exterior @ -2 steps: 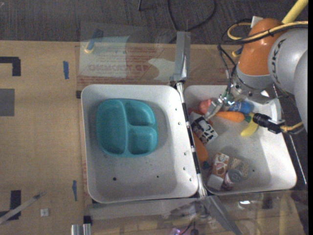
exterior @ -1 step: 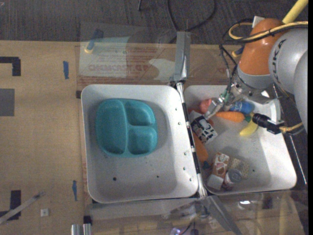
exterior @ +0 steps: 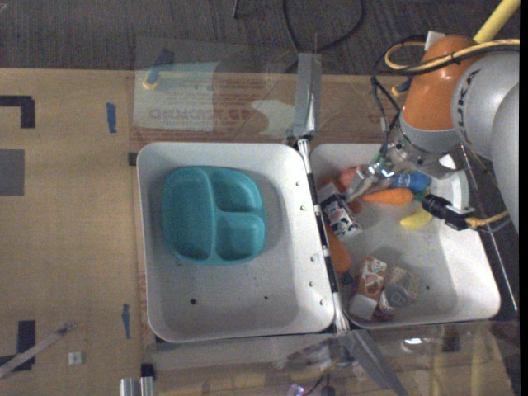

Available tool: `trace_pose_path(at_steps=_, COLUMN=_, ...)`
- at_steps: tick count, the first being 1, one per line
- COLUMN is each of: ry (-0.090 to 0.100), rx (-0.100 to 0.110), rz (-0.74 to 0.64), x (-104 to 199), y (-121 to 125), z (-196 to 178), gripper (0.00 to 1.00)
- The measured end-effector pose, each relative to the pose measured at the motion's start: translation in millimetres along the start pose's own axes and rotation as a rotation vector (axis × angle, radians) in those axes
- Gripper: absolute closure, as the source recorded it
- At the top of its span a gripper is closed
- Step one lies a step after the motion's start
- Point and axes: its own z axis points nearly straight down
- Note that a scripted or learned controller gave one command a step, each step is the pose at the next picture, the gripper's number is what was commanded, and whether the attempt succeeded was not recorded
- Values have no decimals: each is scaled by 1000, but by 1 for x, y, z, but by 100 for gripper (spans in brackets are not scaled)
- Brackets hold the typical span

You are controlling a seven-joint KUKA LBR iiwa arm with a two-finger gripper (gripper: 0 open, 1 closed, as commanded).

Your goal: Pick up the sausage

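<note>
Reaching into the right bin [exterior: 483,299], I hung my pincer [exterior: 369,177] just above the sausage [exterior: 351,175], which lay near that bin's far left corner. Whether my pincer stood apart, I couldn't tell. Next: lower and clamp.

Teal divided plate [exterior: 214,214] in left bin [exterior: 165,304]. Right bin [exterior: 474,291]: orange carrot [exterior: 388,195], yellow banana [exterior: 417,218], small cartons [exterior: 373,277] near front edge.

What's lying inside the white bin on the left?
The left white bin holds a teal sectioned plastic plate, near its far side. Whatever is beneath the plate is covered.
</note>
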Motion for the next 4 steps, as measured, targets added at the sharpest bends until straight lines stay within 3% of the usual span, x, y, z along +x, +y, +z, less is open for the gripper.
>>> trace_pose_path(at_steps=1, ry=-11, rx=1, rz=-3, x=-2, y=-2, z=-4, gripper=100)
trace_pose_path(at_steps=2, ry=-17, rx=-37, rz=154, x=89, y=36, z=-88, gripper=100)
trace_pose_path(at_steps=3, ry=-17, rx=-37, rz=161, x=74, y=34, z=-113, gripper=100)
trace_pose_path(at_steps=4, ry=-18, rx=-36, rz=142, x=4, y=-8, z=-183, gripper=100)
